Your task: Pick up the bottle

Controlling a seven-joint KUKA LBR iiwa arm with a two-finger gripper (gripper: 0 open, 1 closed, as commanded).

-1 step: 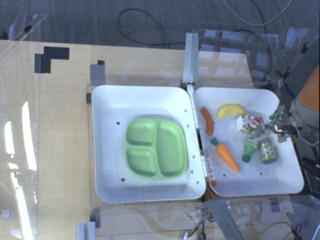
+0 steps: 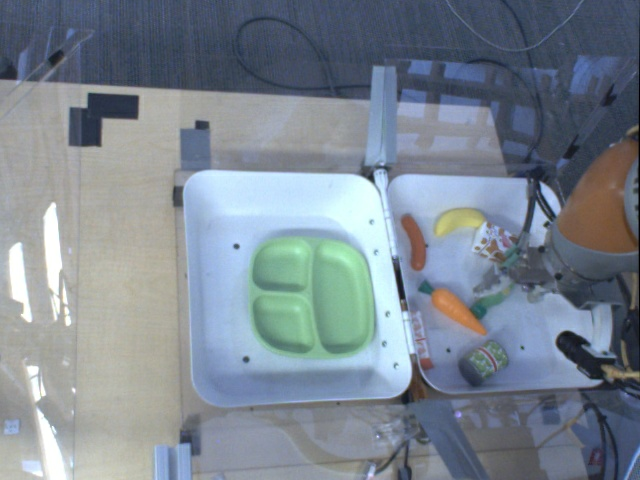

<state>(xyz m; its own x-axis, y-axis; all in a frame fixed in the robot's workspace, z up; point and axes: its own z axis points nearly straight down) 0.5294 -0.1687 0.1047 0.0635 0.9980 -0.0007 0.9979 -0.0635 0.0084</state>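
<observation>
Holding one green plate (image 2: pixel 310 296), left bin (image 2: pixel 215 368), right bin (image 2: pixel 540 373) with one carrot (image 2: pixel 458 309), gripper (image 2: pixel 508 268) state unclear

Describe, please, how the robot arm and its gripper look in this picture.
The arm is grey, with a rounded orange band above the wrist. Thin dark cables run along it near the bin's corner. The gripper is small, of grey metal, with greenish parts; its finer details are too small to tell.

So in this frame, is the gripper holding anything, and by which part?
Cannot be told. The gripper is low in the right bin, between the patterned packet and the carrot, but nothing is clearly seen in it.
</observation>
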